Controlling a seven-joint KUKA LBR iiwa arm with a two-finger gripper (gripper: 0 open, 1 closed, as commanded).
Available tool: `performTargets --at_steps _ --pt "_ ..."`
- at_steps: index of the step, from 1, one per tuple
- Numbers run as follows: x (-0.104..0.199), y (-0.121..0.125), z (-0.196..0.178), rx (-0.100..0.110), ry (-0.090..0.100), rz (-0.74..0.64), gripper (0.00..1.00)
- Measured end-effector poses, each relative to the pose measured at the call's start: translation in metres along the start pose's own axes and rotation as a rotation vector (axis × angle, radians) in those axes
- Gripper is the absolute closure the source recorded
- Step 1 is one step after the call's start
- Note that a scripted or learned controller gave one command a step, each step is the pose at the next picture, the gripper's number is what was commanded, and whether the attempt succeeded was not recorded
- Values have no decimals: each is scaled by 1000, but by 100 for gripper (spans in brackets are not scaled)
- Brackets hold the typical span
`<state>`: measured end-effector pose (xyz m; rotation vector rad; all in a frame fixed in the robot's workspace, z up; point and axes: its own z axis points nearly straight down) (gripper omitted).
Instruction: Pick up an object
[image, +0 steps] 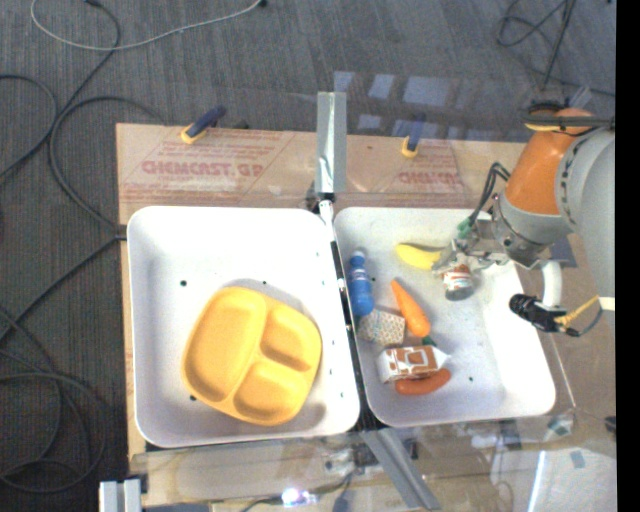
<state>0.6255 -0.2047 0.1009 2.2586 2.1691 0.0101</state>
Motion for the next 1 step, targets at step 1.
performTargets --at_steps 1 --pt "71 -22 -105 14 2 23 100"
